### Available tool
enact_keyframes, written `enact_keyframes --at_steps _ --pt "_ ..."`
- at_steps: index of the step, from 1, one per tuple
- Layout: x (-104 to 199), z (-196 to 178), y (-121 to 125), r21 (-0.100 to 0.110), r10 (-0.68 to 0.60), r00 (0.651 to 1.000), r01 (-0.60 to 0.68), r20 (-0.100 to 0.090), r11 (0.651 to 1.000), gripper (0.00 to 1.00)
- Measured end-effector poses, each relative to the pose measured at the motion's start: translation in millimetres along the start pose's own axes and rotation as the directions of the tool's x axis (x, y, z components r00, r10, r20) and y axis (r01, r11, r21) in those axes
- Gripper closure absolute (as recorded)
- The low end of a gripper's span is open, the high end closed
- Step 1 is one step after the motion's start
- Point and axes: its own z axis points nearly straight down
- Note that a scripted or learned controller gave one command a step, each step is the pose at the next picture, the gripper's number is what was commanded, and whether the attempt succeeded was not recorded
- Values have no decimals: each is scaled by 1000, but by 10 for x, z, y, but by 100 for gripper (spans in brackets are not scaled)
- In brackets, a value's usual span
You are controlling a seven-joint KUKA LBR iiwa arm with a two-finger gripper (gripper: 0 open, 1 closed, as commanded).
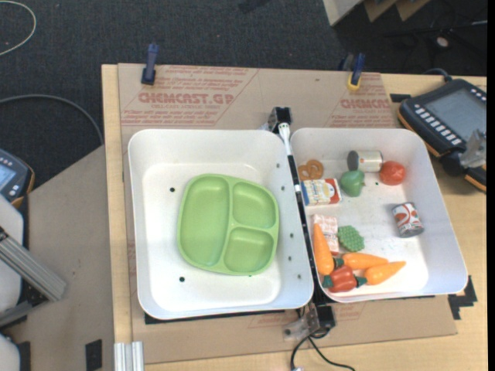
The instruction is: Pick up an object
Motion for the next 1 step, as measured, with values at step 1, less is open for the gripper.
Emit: enact_keyframes --at_steps 1 --pt "797 2196 -510 22 -7 1000 7 -15 1000 100"
